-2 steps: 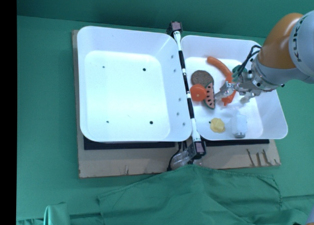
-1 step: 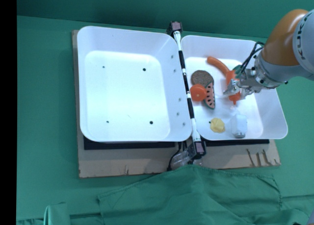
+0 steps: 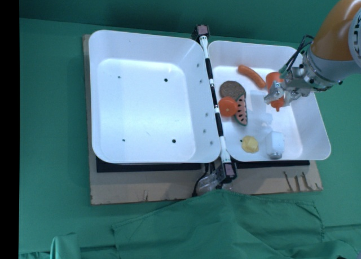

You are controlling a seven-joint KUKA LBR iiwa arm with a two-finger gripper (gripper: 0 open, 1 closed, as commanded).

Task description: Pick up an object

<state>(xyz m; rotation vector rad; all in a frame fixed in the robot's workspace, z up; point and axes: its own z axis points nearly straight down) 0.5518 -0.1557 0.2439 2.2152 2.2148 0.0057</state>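
My gripper (image 3: 277,92) is over the right bin (image 3: 316,139), near its right side. An orange object (image 3: 274,78) shows both above and below the fingers, which are closed across its middle. Whether it is lifted off the bin floor I cannot tell. In the same bin lie an orange sausage (image 3: 251,75), a brown round disc (image 3: 232,89), an orange round piece (image 3: 228,106), a watermelon slice (image 3: 242,111), a yellow lump (image 3: 250,144) and a pale cup-like item (image 3: 275,145).
The left bin (image 3: 113,55) stands beside the right one, with a black-and-white divider bar (image 3: 213,91) between them. A clear crumpled item (image 3: 262,118) lies just below the gripper. Green cloth (image 3: 225,224) lies in front of the bench.
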